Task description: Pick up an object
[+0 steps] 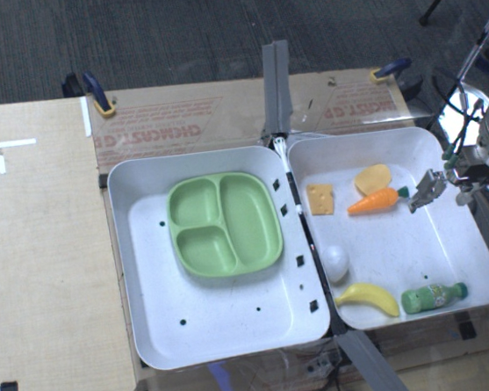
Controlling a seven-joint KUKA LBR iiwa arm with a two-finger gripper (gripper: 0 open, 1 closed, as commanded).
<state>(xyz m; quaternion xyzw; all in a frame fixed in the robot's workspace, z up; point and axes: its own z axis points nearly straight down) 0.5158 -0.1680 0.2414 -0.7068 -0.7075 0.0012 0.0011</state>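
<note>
The approach is in hand: the claw (427,189), empty and, I judge, slightly spread, hangs just right of the toy carrot (374,202) in the right bin (463,247), so it must next close in on it

Two bins sit side by side on the bench. The left bin (139,274) holds a divided plate (225,224) toward its back. In the right bin (462,234), a cheese wedge (320,198) lies at back left, a carrot (374,202) right of it, a bottle (432,297) front right, a banana (369,299) left of the bottle.
</note>
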